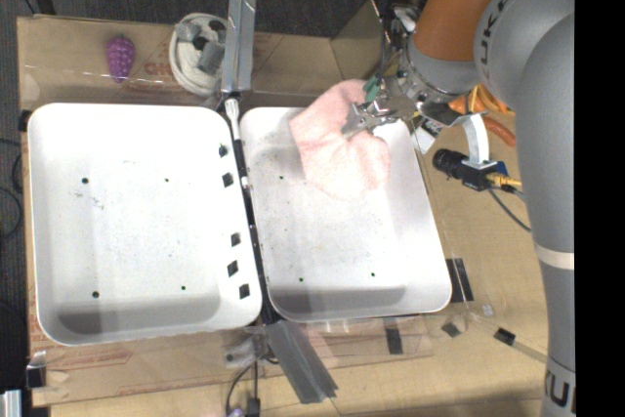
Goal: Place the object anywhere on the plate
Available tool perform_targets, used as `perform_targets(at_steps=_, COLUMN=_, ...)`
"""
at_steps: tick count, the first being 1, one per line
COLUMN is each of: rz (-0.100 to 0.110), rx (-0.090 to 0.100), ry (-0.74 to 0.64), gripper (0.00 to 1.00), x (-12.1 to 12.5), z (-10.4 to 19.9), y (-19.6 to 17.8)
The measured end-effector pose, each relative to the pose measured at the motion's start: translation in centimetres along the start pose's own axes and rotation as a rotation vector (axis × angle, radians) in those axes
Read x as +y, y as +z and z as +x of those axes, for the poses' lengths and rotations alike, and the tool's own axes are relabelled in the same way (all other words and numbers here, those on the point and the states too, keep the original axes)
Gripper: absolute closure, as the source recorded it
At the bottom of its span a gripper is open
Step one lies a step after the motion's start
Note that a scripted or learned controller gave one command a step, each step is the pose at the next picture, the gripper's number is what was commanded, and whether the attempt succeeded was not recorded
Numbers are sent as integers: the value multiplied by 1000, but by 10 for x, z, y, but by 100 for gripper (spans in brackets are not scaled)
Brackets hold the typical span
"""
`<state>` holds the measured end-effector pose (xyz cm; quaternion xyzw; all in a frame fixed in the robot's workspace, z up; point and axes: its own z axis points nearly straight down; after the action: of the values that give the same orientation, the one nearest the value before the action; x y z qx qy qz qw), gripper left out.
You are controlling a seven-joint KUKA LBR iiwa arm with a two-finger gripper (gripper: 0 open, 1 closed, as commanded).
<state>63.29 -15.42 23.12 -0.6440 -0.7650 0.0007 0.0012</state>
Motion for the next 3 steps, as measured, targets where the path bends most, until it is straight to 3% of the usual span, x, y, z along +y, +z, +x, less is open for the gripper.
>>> perform_targets(at_steps=3, rz=2, rx=-1, ry=-1217, gripper=100, x=39, z=162, y=4)
